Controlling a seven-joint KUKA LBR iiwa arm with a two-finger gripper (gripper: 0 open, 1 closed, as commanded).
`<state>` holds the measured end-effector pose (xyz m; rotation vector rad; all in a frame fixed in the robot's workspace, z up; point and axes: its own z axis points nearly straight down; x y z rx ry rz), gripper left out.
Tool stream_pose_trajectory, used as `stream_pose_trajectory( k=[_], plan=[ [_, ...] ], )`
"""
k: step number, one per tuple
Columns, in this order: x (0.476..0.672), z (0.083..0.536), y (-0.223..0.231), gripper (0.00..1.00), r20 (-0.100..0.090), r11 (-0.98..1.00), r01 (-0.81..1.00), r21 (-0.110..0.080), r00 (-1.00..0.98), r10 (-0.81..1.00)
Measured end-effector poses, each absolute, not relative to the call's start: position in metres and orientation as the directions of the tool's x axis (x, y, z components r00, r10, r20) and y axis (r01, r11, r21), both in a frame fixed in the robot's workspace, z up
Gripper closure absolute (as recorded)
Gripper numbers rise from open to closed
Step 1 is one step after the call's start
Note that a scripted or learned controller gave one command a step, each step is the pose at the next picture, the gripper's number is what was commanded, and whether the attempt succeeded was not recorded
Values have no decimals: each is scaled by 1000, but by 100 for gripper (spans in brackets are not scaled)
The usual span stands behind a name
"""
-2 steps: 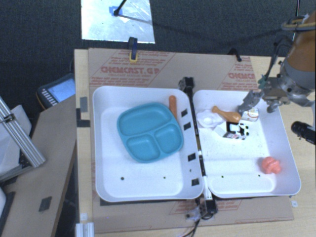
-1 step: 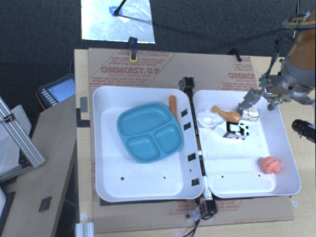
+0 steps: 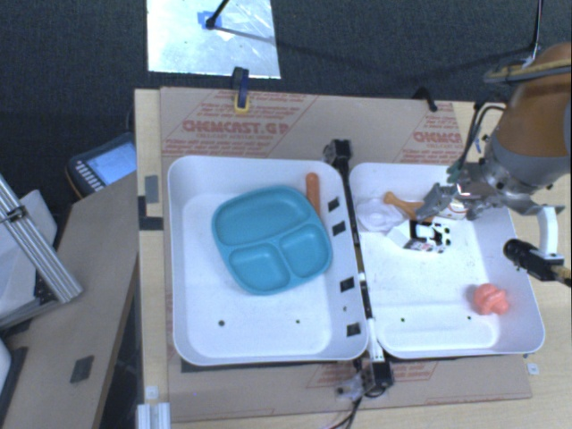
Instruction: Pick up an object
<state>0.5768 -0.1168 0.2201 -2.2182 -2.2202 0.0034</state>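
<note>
Gripper [image 3: 435, 211] hangs over the right bin [image 3: 447, 338], beside the orange toy [image 3: 401, 204]. Finger state: I cannot tell. Centre on 1 object, then descend straight.

The grey arm [image 3: 536, 141] leans in from the right, orange band uppermost, its gripper [image 3: 440, 206] angled low and leftward

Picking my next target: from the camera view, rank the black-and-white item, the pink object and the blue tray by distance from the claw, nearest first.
1. Black-and-white item, just below the claw.
2. Pink object, right bin's near corner.
3. Blue tray, left bin.
</note>
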Motion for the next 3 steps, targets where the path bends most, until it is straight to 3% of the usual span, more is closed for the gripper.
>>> stream_pose_trajectory(
  k=[1, 2, 3],
  plan=[
    [586, 163, -119, 0, 1, 1, 1000, -3, -1, 1000],
    [579, 110, -118, 0, -6, 0, 1000, 7, 0, 1000],
    [582, 125, -119, 100, -8, -1, 1000, 17, 1, 1000]
  ],
)
